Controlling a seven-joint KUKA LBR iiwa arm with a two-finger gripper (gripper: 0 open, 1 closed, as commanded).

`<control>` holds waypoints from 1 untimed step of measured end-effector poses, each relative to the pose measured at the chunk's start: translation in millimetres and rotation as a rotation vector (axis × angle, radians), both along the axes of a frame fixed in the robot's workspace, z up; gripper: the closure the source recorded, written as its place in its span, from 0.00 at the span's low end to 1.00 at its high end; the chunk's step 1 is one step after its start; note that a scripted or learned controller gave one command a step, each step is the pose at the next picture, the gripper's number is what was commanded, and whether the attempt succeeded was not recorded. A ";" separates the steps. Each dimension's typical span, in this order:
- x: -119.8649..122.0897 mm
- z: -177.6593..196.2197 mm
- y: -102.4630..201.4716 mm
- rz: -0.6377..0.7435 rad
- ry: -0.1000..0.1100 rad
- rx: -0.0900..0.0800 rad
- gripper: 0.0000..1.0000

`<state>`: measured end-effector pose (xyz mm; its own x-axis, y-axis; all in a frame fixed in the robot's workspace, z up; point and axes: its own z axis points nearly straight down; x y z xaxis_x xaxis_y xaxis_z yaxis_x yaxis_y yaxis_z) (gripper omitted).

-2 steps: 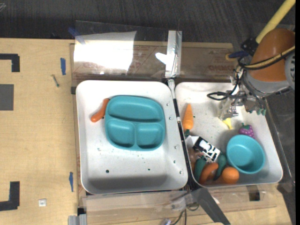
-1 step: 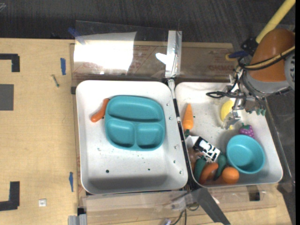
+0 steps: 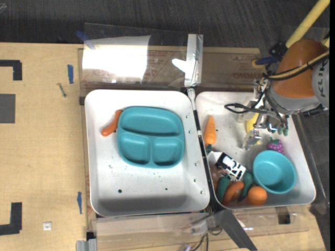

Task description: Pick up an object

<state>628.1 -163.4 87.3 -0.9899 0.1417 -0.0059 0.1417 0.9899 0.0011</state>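
From above we see the gripper (image 3: 260, 131) low in the right bin (image 3: 303, 156), over a yellow object (image 3: 252, 122); we cannot tell its state. Nearby lie purple grapes (image 3: 276, 146), a teal bowl (image 3: 273, 172), and a carrot (image 3: 210, 130). The left bin (image 3: 99, 156) holds a teal divided plate (image 3: 151, 135).
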 end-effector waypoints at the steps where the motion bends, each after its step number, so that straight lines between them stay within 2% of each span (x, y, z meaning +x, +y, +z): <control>1: 4.1 15.2 0.6 0.003 -0.013 -0.003 1.00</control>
<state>632.3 -162.8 102.5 -0.9901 0.1387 -0.0196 0.1387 0.9903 -0.0001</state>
